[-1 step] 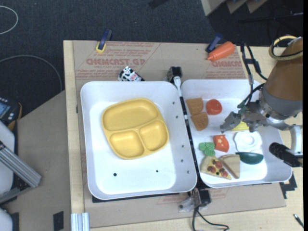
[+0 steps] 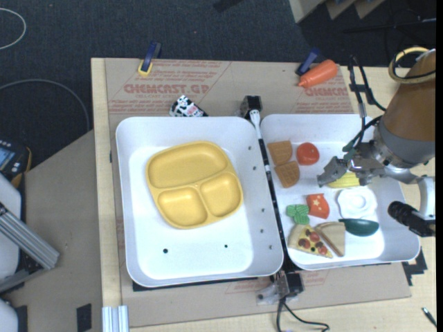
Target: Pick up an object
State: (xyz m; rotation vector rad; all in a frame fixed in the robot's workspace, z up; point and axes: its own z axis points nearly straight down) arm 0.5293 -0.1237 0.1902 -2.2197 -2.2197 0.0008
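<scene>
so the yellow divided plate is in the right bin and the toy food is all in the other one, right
Not quite. The camera view shows the yellow divided plate in the left bin; the toy food is all in the other one, the right bin.

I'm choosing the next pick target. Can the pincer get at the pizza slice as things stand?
Probably yes. The pizza slice lies uncovered near the right bin's front edge; the pincer is above the same bin, though a sandwich touches the slice.
</scene>
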